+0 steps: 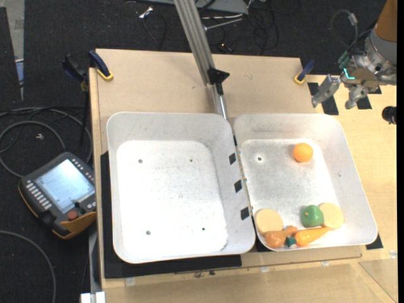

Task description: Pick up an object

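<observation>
We see gripper (343,91) spread wide, empty, at two o'clock above right bin (353,169); orange ball (303,152) unpicked; grasp remains.

So the arm (386,24) came in at the top right corner of the view, with just a bit of the orange band and the grey wrist showing at the edge. The gripper (343,93) hung off the wrist pointing down and left, and its two fingers (325,91) were spread apart with a plain gap and nothing between them.
</observation>
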`<state>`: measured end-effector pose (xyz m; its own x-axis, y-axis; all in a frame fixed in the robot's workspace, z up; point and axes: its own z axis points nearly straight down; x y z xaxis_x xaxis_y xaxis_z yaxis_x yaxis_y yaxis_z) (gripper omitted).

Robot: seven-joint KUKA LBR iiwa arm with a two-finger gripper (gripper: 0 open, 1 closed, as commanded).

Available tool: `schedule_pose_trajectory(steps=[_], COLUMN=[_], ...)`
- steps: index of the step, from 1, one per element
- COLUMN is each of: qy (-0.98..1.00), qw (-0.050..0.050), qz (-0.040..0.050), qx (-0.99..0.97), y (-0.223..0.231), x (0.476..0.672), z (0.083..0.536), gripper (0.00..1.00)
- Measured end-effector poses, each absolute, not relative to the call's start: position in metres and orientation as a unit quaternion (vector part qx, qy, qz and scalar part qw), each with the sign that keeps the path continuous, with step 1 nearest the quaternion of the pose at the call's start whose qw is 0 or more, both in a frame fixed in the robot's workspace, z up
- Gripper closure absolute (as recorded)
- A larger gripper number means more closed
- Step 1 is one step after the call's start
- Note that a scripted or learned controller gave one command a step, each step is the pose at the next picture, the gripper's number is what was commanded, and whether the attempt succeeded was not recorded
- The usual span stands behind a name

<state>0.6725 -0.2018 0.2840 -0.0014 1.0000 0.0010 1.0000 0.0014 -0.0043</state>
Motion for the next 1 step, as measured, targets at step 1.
schedule_pose_trajectory(steps=[1], qy=[-0.708], qw=[0.000], qz=[0.0007], qx=[-0.706], y=[-0.2014], x=[0.6728], z=[0.2865], gripper=[0.00])
